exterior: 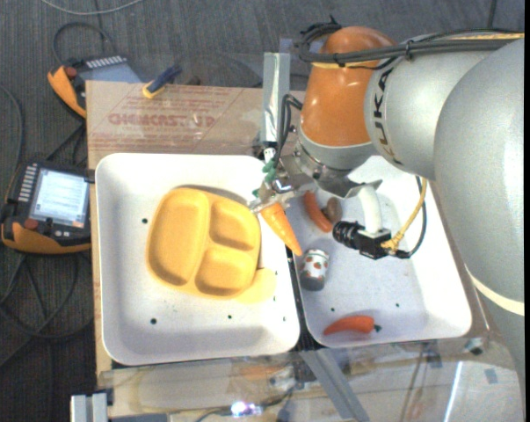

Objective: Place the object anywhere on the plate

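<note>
A yellow plate (203, 240) with three compartments lies in the left white bin (124, 323). An orange toy carrot (282, 227) hangs slanted over the divide between the two bins, just off the plate's right rim. Its thick end is up between the fingers and its tip points down to the right. My gripper (270, 197) is shut on that thick end, below the orange wrist band.
The right bin (423, 310) holds a small grey can with red marks (314, 267), a red chili pepper (348, 325) near the front, and an orange-red sausage shape (316, 211) beside a brownish piece (332, 207). A cardboard sheet (168, 121) lies behind the left bin.
</note>
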`<state>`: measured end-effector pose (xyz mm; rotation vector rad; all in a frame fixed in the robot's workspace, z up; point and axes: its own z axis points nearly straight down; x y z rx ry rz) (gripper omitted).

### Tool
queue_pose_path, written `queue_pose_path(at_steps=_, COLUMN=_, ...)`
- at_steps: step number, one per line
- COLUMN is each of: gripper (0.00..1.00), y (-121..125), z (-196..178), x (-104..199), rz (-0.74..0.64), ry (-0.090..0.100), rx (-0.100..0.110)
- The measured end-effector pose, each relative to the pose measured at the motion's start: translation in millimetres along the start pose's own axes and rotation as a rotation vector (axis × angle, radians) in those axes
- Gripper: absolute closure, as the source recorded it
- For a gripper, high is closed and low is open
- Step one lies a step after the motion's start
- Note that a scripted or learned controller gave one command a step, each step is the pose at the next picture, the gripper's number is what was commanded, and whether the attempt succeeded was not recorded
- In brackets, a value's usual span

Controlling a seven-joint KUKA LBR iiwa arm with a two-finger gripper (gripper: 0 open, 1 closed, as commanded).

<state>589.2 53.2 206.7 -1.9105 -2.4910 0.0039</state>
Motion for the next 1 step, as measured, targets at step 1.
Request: queue_pose_path(at_steps=1, gripper=0.0, y=0.0, z=0.0, x=-0.3, rz=0.0, ry=0.0, rx=0.0)
